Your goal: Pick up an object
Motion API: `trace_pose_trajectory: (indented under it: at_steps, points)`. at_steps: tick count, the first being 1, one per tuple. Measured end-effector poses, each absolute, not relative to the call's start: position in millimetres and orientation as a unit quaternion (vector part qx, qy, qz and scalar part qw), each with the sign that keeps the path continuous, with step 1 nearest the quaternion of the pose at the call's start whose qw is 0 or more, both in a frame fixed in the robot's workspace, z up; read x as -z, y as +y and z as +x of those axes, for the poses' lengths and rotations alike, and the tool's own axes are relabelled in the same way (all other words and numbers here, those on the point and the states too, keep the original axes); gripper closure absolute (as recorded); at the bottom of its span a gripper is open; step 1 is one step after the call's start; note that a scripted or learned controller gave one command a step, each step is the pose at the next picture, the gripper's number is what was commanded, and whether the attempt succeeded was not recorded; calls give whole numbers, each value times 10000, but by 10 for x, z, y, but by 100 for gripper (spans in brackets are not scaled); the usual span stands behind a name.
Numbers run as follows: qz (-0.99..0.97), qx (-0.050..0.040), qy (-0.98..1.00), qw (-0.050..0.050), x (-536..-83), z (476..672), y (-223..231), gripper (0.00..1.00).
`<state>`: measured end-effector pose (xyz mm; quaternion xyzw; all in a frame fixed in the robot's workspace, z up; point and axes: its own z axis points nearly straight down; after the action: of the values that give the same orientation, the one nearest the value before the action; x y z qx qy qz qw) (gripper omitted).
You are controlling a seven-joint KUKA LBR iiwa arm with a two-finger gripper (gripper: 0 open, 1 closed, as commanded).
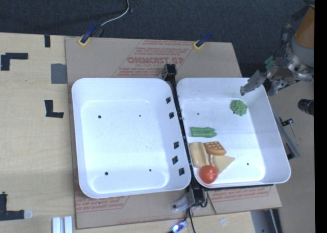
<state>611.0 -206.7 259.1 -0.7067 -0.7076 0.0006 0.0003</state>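
Hand (254, 85) over right bin (271, 140) rim, grip state unclear. Broccoli floret (238, 107) just below-left: centre over it, descend straight.

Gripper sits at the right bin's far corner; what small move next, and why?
Probably shift the gripper toward the near edge and lower onto the bumpy green broccoli-like piece. It lies closest, apart from the clustered items in the right white bin.

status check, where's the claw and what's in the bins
Claw over right bin's far right corner, holding nothing. Green broccoli piece nearest it, apart. Green pod, waffle, tomato clustered at near left. Nothing blocking.
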Motion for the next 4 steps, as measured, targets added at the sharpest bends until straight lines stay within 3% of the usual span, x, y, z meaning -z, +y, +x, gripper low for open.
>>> trace_pose_trajectory:
  at_steps: [1, 2, 3, 4]
  points:
    - [-7071, 39, -7070, -94, -5463, 5224, -2055, 0]
    - [-7066, -29, -7076, 59, -4292, 4816, -1665, 0]
    - [-7064, -41, -7077, 70, -2799, 4822, -1413, 0]
    - [-7056, -25, -7086, 52, -1824, 4822, -874, 0]
